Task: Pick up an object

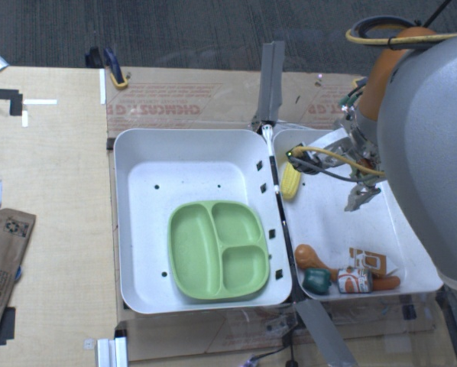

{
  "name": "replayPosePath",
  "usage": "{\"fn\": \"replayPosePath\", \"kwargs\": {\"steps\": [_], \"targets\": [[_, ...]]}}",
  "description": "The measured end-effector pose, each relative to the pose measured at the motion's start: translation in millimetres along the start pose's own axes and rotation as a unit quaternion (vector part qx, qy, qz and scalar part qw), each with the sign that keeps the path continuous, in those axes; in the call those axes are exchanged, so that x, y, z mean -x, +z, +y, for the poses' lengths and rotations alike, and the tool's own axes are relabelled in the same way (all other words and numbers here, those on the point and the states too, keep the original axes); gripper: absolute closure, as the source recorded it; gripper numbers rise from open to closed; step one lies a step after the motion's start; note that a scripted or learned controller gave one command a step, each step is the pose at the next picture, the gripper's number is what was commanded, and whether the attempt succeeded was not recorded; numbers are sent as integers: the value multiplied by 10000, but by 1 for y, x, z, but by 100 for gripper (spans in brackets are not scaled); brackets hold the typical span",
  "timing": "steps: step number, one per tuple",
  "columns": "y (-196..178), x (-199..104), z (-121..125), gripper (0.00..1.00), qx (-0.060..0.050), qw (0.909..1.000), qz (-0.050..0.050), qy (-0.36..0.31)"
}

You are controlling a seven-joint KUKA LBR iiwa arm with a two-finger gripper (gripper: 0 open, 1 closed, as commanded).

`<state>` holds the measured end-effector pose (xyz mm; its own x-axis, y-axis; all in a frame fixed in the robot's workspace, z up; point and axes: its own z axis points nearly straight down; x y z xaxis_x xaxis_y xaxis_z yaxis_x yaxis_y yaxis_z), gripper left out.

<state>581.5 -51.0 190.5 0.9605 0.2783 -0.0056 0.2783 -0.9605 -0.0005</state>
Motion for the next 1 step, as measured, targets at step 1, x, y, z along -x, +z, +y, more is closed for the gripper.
{"fn": "replayPosePath", "kwargs": {"steps": [1], "targets": [[0,-53,-33,0,2,9995,13,302]]}}
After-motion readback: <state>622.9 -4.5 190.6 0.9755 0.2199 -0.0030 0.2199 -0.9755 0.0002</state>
